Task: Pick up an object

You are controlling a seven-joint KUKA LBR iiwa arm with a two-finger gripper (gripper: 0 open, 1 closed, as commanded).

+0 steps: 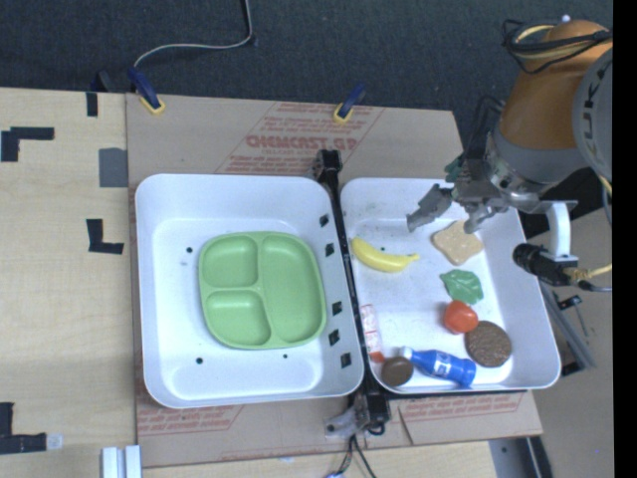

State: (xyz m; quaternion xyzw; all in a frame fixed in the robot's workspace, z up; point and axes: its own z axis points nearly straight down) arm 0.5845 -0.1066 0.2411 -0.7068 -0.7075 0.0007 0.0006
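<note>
In the right bin [518, 376] lie a yellow banana [383, 256], a tan bread slice [457, 242], a green leafy piece [464, 286], a red tomato [460, 317], a brown cookie [489, 345], a blue bottle [439, 364] and a small brown ball [396, 370]. My gripper [450, 213] hangs over the upper part of this bin, open, with one finger [427, 208] pointing toward the banana and the other just above the bread slice. Nothing sits between its fingers.
The left bin [159, 267] holds a green divided plate [263, 289]. A black divider with clips [336, 267] runs between the bins. Both bins rest on a cardboard sheet [289, 137] clamped to the wooden bench, and a cable [214, 38] trails behind.
</note>
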